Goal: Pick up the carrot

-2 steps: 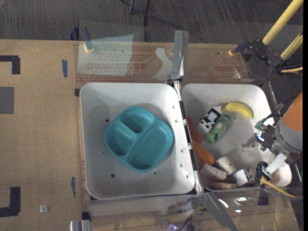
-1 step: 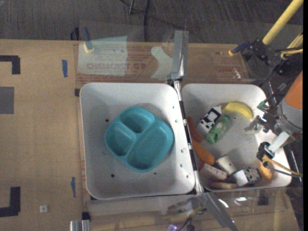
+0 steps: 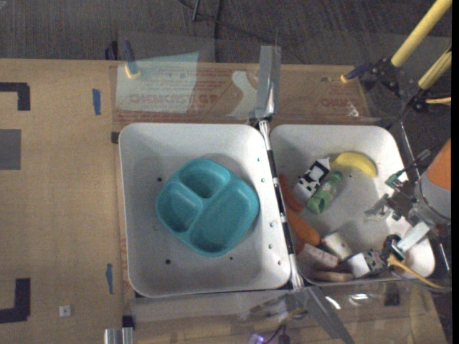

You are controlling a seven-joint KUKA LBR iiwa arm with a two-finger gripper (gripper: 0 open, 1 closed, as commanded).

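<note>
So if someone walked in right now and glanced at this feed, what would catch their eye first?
Most likely the teal divided plate, sitting alone in the middle of the left bin. Next, the clutter in the right bin: a yellow banana near the back, a green bottle beside it, and the orange carrot lying along the left wall. The claw hangs over that bin's right side, away from the carrot.
</note>
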